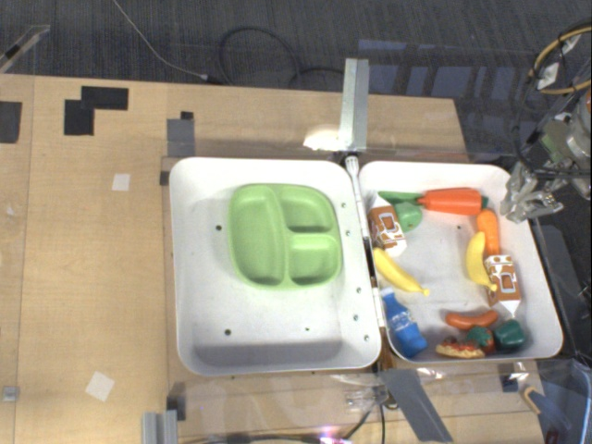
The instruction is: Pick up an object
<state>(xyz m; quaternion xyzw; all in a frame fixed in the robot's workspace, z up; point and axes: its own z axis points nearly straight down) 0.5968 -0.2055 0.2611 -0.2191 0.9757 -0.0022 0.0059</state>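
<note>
- My gripper (525,199) hangs over the top right corner of the right bin (551,336), at its rim; I cannot tell how it is set, and nothing shows in it.
- I take that right bin as my landmark. Nearest me inside it, along its top wall, lies a large toy carrot (453,201), with a smaller carrot (490,231) just below its tip, running down the right side.
- Beside the smaller carrot, further down that side, lie a banana (475,259) and a small brown and white carton (503,279), touching each other.
- At the bin's bottom edge sit a sausage (470,319), a dark green vegetable (509,335) and a flat pizza-like piece (461,348), crowded together.
- On the bin's left side lie a second carton (388,228), a green pepper-like piece (405,209), a second banana (399,274) and a blue bottle (403,325).
- Left of the bin sits the other bin (194,336), bearing a green divided plate (283,234).
- I judge the large carrot the best pick: likely light, stiff, smooth plastic, so slippery. I would take it across its thick middle, where it lies apart from its neighbours.
</note>
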